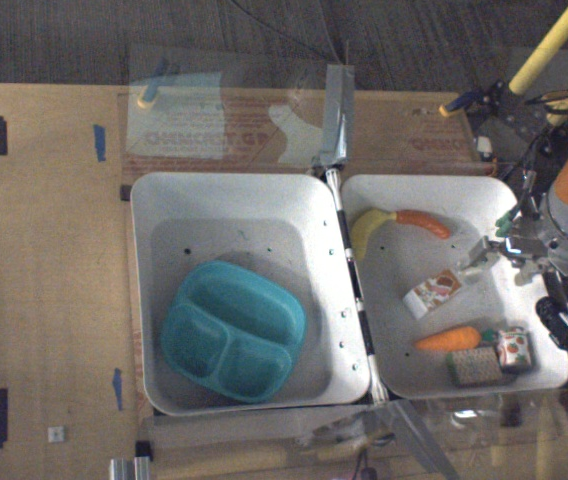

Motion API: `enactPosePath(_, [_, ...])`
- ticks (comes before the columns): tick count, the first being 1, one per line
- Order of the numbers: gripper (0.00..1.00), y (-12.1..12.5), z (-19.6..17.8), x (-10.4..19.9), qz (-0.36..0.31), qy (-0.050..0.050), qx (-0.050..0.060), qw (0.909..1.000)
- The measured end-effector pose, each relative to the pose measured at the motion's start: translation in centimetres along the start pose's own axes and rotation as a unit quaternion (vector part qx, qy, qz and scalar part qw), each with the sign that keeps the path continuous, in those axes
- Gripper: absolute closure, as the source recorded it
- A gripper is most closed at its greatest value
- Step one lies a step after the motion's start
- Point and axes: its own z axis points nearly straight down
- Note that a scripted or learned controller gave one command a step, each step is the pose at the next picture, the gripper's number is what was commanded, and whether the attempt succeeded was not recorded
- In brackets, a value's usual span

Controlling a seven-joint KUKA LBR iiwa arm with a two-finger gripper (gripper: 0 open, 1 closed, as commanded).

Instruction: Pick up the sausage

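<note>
Camera view: sausage [422, 222] lies near the right bin's [384, 363] far wall, touching a banana [366, 230]. End effector [491, 252] hovers over the bin's right side (finger spread: cannot tell), carton [434, 293] just beside.

sausage [422, 222]: lying flat in the right bin [554, 373], near its far edge
look: reddish-orange, smooth, elongated with rounded ends
pose: slanting slightly, its left end meeting the yellow banana [366, 230]
state: sitting free, nothing gripping it
</note>
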Motion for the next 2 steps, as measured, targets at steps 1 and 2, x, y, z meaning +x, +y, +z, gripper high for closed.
enactPosePath(1, [0.00,6.7,8.1,1.4,0.021,0.000,-0.001,0.9998])
enactPosePath(2, [0.00,11.5,8.2,5.6,0.054,-0.006,0.015,0.9984])
